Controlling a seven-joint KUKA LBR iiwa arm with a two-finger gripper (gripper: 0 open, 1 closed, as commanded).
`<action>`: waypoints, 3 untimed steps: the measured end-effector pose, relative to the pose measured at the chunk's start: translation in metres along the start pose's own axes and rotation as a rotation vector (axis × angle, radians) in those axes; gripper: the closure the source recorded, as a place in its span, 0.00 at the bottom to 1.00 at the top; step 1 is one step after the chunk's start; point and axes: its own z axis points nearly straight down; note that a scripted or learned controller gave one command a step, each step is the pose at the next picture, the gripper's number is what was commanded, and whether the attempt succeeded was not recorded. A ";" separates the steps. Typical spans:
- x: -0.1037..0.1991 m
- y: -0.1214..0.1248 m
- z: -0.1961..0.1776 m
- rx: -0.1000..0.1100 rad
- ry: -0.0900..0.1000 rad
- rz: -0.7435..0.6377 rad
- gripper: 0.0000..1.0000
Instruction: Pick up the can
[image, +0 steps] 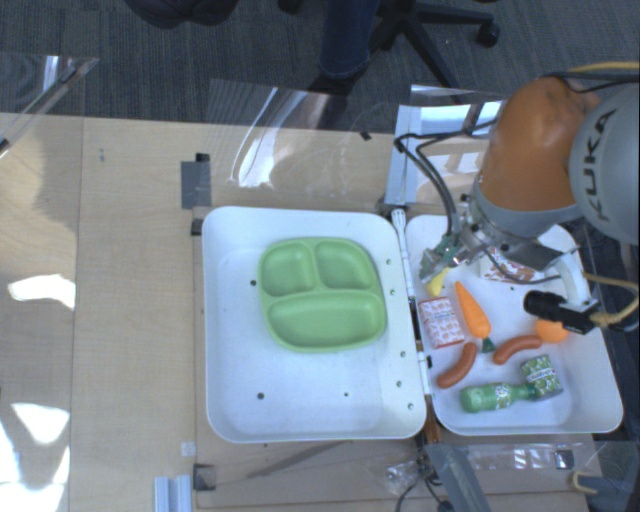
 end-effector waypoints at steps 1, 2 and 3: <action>0.077 0.001 0.029 0.002 0.001 0.417 1.00; -0.021 -0.103 -0.073 -0.005 -0.006 -0.023 1.00; -0.036 -0.015 -0.057 -0.003 -0.003 0.210 1.00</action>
